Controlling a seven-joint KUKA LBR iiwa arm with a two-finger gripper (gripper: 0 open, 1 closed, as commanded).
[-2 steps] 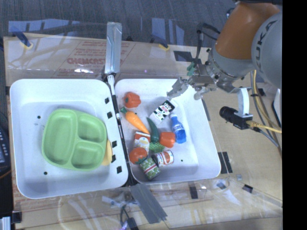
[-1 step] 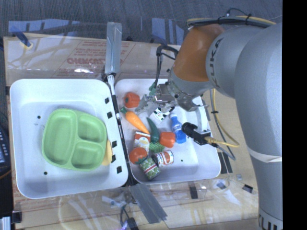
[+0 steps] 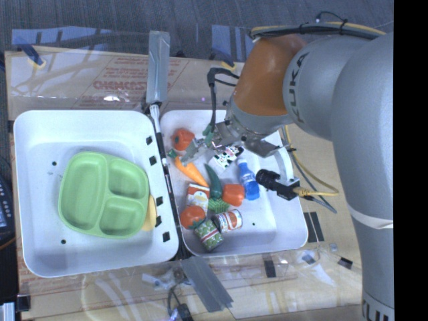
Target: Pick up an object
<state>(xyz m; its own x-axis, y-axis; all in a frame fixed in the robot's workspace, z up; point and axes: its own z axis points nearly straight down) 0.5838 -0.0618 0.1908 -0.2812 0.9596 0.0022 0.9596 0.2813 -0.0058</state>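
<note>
The big grey robot arm with the orange band [image 3: 314,79] comes in from 3 o'clock and fills the upper right of the view. It bends down over the right bin.

The left shallow white plastic bin [image 3: 33,179] sits at 9 o'clock. Inside it lies a light green plastic plate with three sections [image 3: 101,194]. A thin yellow flat thing [image 3: 152,212] peeks out from under the plate's 3 o'clock edge.

The right shallow white plastic bin [image 3: 287,229] sits just beside the left one, near the middle of the view. It is full of small toys.

The metal two-finger gripper [image 3: 200,146] hangs low at the 12 o'clock end of this bin. It is close above an orange toy carrot [image 3: 191,172] and next to a red toy tomato [image 3: 182,139]. I cannot tell if its fingers are open or closed, and it may be touching a toy, but the view is too crowded to be sure.

A small blue plastic bottle [image 3: 248,181] lies toward 3 o'clock, with a black and white patterned toy [image 3: 226,156] just beside it. A dark green toy pepper [image 3: 215,182] lies in the middle, touching an orange-red block [image 3: 233,194]. At 6 o'clock sit a second red tomato [image 3: 192,216], a small red and white toy can [image 3: 231,220] and a green toy can [image 3: 208,235], all close together.
</note>
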